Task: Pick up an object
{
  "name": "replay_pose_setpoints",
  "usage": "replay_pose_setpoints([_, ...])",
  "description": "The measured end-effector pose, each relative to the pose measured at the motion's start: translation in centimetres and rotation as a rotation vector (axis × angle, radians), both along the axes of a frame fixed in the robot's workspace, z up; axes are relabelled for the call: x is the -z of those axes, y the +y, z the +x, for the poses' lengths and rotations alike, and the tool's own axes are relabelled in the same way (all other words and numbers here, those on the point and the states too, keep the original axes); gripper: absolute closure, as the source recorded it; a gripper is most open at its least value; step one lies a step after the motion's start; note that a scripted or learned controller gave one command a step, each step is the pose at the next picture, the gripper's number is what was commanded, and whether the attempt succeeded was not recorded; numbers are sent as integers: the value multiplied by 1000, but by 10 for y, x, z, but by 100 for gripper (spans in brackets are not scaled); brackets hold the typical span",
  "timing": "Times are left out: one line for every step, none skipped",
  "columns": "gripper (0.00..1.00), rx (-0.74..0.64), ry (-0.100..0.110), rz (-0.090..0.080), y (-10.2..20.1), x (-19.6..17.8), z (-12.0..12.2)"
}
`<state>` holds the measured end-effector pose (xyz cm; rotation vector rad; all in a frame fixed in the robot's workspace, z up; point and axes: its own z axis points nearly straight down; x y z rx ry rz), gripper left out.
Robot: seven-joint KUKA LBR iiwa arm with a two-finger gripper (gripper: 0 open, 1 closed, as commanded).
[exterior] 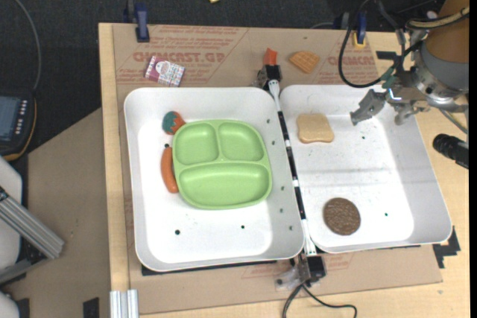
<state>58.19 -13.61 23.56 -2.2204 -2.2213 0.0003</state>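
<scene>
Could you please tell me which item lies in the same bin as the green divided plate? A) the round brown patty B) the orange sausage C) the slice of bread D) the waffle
B: the orange sausage lies along the left rim of the green divided plate in the left bin, whereas the slice of bread and round brown patty lie in the right bin, and the waffle lies on the bench outside both bins.

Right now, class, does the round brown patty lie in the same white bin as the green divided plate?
No: the round brown patty lies in the right bin.
</scene>
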Motion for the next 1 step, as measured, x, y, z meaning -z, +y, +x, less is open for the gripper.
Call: replay_pose_setpoints([0,-1,4,3,30,153,47])
